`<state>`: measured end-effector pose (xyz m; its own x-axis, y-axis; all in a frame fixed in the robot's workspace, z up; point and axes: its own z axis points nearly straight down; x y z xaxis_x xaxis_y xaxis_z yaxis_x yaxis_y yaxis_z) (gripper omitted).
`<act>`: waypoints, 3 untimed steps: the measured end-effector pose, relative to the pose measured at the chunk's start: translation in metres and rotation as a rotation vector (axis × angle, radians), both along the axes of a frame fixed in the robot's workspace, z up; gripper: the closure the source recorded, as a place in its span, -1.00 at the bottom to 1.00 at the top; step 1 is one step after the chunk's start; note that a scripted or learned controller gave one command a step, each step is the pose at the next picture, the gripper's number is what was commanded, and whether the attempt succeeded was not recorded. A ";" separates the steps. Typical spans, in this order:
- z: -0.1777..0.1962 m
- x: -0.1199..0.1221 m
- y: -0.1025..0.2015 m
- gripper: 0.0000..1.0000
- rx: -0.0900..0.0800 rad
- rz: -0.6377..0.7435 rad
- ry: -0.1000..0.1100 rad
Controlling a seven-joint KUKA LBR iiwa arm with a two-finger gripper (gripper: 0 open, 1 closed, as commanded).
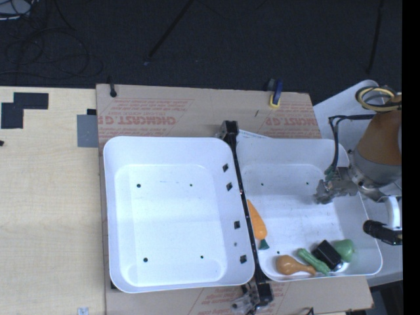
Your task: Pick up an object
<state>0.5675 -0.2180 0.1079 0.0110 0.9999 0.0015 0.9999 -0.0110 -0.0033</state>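
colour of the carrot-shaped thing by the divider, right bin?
Orange, with a small green tip; carrot-shaped thing shows clearly in the camera view.

Orange carrot-like piece point(256, 221) lying left of and below the gripper point(323, 194), against the bin's left wall. Tan pear-shaped toy point(292, 265), green stick point(313, 260), black block point(326, 254) and green lump point(343, 248) clustered below the gripper, well apart from it.
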 end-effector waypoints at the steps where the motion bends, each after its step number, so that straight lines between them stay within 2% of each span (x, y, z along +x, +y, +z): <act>1: -0.021 0.011 0.038 1.00 -0.001 0.013 0.000; 2: -0.010 0.010 0.036 1.00 0.000 0.009 0.000; 3: -0.021 0.028 0.065 1.00 -0.001 0.013 -0.002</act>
